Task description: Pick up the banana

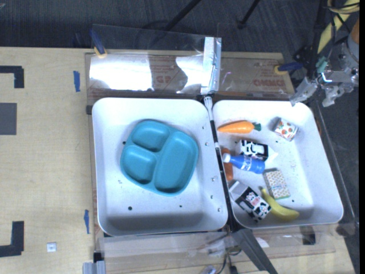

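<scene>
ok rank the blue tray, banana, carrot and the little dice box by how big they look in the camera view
1. blue tray, by far the largest
2. banana and carrot, too similar to separate; the banana is partly covered
3. dice box, smallest

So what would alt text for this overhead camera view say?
A yellow banana lies in the right bin among a carrot and small packages. The end effector hovers beyond its far corner; the left bin holds a blue tray.

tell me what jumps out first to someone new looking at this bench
The big blue divided plastic tray sits alone in the left white bin. The right white bin holds a clutter of small items, with an orange toy carrot near its far edge and the yellow banana at its near edge.
</scene>
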`<state>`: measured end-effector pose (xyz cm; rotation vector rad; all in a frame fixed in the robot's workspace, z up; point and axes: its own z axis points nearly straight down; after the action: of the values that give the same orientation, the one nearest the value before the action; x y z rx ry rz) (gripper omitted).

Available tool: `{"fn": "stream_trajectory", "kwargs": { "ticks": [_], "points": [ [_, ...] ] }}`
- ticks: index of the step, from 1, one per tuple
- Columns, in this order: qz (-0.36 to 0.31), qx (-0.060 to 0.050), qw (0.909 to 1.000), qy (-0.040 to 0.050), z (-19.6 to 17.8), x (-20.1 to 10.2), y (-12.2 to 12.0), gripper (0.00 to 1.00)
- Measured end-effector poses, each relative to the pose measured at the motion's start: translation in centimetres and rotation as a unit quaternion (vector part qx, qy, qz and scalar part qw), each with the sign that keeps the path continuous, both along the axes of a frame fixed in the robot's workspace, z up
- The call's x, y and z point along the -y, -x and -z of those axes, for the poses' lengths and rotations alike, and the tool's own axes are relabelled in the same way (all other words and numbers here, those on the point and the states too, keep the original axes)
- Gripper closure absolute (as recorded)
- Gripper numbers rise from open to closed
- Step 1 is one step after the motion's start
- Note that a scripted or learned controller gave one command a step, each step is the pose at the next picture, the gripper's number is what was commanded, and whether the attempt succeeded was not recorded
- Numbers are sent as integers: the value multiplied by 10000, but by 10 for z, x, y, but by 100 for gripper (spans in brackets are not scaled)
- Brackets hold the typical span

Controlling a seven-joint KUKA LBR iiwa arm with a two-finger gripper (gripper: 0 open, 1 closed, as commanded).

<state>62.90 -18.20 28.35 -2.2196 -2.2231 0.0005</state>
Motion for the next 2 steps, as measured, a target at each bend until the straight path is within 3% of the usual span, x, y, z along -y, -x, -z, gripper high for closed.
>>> {"fn": "stream_trajectory", "kwargs": {
  "ticks": [1,2],
  "points": [
    [-634,28,9980,4,156,-36,46,0],
    [-617,50,9981,2,145,-35,45,100]
  ]
}}
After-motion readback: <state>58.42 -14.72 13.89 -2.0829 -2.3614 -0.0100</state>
